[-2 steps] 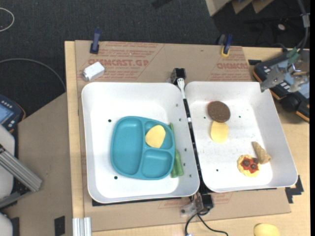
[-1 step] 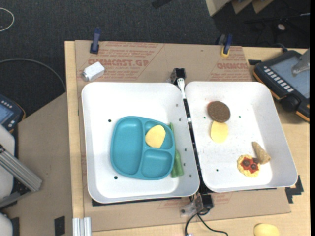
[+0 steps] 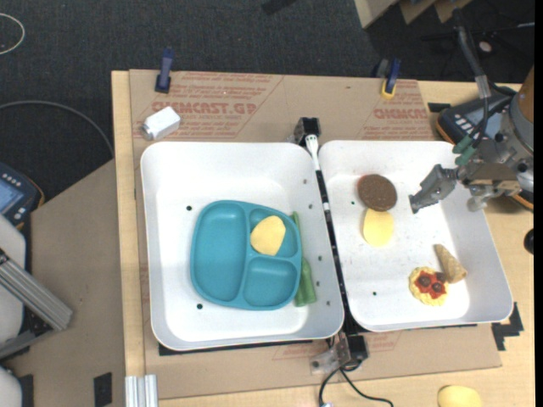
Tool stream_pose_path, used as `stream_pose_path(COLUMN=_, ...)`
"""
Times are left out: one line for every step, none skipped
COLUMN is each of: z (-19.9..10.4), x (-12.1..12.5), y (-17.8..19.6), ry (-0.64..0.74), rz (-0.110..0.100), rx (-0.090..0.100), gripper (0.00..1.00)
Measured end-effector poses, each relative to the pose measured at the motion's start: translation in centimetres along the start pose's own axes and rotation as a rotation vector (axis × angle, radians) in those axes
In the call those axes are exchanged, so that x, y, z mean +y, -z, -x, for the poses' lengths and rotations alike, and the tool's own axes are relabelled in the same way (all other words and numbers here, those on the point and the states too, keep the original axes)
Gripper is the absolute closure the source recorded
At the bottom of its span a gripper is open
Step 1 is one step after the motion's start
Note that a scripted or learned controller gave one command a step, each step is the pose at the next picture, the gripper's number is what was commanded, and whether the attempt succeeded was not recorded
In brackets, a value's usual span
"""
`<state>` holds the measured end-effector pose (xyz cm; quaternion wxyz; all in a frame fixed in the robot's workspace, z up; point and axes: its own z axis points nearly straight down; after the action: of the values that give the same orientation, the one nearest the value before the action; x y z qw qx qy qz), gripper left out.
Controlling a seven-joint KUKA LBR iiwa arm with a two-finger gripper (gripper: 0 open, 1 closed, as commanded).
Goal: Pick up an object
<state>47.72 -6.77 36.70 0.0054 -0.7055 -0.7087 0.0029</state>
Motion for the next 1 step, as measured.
stream_pose_path(z=5.17, x=0.12, y=9.27, ry=-0.008, rz=0.021, rx=-0.007, gripper=0.00)
